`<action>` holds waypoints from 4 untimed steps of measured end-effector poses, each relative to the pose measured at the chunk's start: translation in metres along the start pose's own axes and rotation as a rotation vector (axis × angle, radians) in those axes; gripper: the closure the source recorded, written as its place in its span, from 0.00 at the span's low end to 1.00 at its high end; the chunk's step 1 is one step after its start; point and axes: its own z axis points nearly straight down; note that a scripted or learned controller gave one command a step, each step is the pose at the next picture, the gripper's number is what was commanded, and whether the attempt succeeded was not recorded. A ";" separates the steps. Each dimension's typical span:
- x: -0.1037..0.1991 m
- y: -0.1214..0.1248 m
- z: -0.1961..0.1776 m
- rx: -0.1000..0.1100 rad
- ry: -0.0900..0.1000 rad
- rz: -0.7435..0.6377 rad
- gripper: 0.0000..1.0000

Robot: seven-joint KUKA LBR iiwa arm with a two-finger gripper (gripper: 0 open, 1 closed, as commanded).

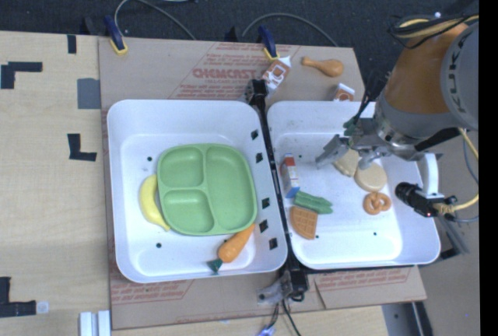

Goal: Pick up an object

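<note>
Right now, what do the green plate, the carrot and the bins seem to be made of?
The green plate looks like smooth matte plastic: one even colour, moulded compartments. The carrot seems a plastic toy, judging by its uniform orange and soft sheen. The bins appear to be glossy white plastic with rounded rims, though that is uncertain.

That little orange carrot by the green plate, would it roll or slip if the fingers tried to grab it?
The carrot looks like smooth toy plastic, so probably light, stiff and a bit slippery. Its round, tapered body would likely roll in a curve. It leans against the green plate, which may block a clean grab.
</note>
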 end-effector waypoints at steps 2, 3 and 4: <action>0.004 0.027 0.101 -0.001 -0.001 0.001 0.00; -0.054 0.045 0.059 -0.003 -0.003 0.002 0.00; -0.081 0.011 0.104 -0.015 -0.006 0.000 0.00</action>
